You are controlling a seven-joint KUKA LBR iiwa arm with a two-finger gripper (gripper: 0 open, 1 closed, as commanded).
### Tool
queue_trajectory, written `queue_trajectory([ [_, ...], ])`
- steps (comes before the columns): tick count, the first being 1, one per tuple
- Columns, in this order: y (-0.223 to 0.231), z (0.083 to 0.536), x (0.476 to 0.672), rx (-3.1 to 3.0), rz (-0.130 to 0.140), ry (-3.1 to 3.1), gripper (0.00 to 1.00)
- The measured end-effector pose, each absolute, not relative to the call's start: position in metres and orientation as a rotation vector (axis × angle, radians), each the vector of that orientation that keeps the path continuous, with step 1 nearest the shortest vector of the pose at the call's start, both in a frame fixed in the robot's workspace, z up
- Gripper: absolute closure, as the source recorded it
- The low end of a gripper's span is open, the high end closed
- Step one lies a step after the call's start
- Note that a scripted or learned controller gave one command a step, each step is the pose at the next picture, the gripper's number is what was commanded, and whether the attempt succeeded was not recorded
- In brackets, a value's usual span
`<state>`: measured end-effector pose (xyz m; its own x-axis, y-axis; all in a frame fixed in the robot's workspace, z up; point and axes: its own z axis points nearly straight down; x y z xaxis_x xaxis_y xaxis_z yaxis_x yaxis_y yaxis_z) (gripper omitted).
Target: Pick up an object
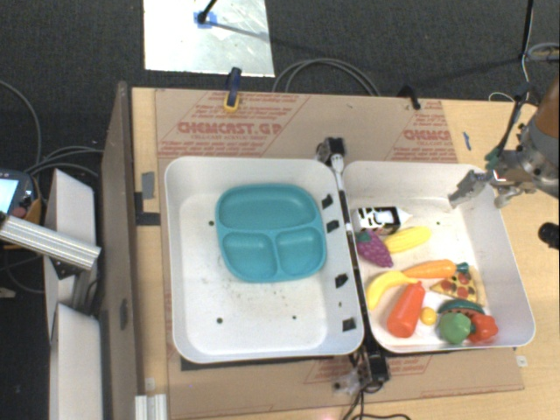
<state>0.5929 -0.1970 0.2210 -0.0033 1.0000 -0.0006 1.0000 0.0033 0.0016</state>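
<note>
The gripper (486, 185) hangs over the far right corner of the right bin (512, 261), and from up here I cannot tell how it is set, the shapes at its tip being too small and too blurred to read. Nothing sits in it that I can see.

Below and to the left of it lies the whole heap of candidates, all play food crowded toward the near half of that bin. Closest is the yellow banana (409, 238), touching the purple grape bunch (374, 250), with a black-and-white card (381, 217) just beyond them. Further down from the gripper come the orange carrot (429, 269), a second banana (385, 286), the red-orange bottle-shaped piece (404, 311), a pizza slice (459, 286), and a green and red cluster (465, 325) (peppers or tomato, hard to say).

Well off to the left, past the divider, the teal divided plate (269, 232) lies alone in the left bin (197, 261).

My read: the arm is parked high at the corner so the camera gets a clean look at the pile. The first banana looks the easiest grab, being nearest, though the grapes pressed against it could get nudged.
</note>
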Motion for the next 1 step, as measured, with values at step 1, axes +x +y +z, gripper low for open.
queue_trajectory([
  [1,-0.1001,0.1013,0.5748,2.219,0.002,2.22,0.0],
])
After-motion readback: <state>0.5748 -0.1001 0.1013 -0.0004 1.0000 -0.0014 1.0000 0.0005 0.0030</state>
